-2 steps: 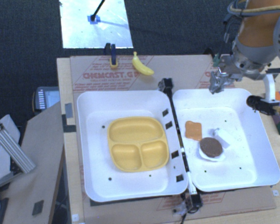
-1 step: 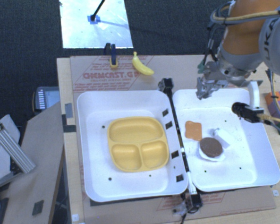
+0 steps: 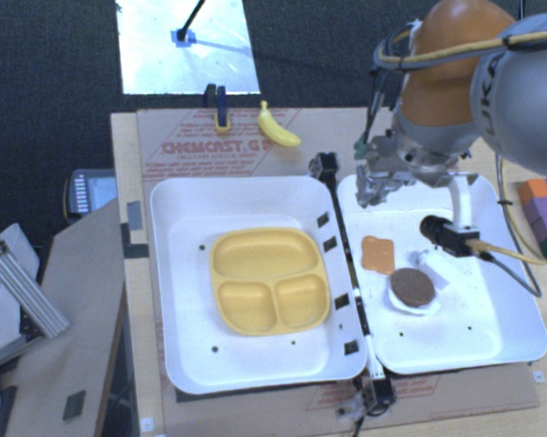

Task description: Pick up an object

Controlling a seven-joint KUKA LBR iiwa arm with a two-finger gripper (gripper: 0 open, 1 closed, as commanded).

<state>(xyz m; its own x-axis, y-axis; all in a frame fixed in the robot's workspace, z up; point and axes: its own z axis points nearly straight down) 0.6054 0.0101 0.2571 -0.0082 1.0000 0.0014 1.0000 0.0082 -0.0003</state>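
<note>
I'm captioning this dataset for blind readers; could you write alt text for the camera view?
A grey arm's two-finger gripper hangs over the right shallow white bin, which holds a flat orange piece and a round brown disc. The left white bin holds a yellow three-compartment plastic tray; a yellow toy banana lies behind the bins.

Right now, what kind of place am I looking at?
Probably a robot testing lab: a grey arm reaches over two white bins on a cardboard-covered bench, with toy items like a yellow tray and banana.
</note>
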